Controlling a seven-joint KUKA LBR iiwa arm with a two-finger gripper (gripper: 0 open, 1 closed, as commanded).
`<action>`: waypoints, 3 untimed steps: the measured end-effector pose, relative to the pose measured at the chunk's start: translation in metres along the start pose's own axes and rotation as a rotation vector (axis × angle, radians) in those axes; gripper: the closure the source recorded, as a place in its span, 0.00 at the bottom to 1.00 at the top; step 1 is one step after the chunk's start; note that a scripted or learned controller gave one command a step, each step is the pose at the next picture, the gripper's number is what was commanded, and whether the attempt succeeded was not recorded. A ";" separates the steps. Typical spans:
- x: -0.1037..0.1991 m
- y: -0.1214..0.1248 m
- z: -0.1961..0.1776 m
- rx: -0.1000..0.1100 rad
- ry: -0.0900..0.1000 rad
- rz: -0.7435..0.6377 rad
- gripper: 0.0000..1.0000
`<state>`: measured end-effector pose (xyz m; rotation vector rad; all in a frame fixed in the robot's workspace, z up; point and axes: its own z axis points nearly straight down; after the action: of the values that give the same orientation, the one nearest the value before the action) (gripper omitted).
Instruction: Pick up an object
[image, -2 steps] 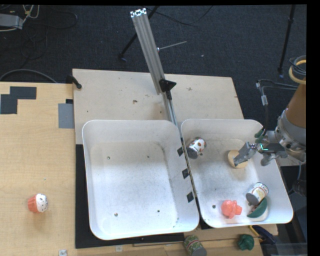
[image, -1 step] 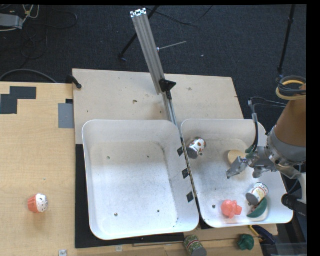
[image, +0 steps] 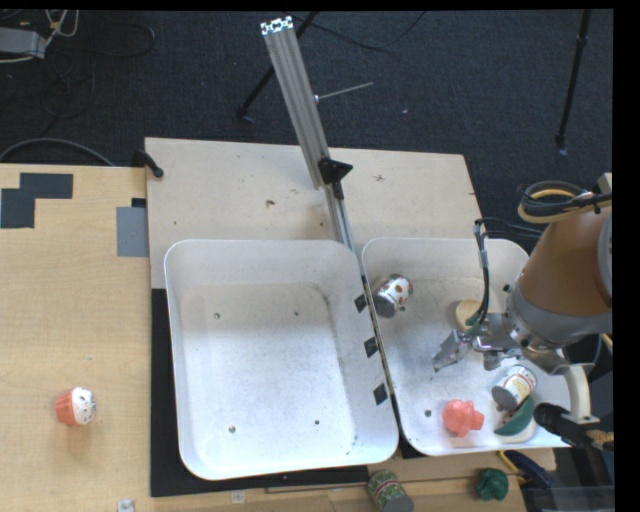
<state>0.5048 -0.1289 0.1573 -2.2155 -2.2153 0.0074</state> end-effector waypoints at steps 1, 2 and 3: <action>0.006 -0.002 0.063 0.000 0.000 0.000 0.00; 0.004 -0.002 0.050 -0.004 -0.001 0.008 1.00; -0.002 -0.001 -0.012 -0.012 -0.003 0.000 1.00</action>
<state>0.5038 -0.1307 0.1691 -2.2226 -2.2230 -0.0021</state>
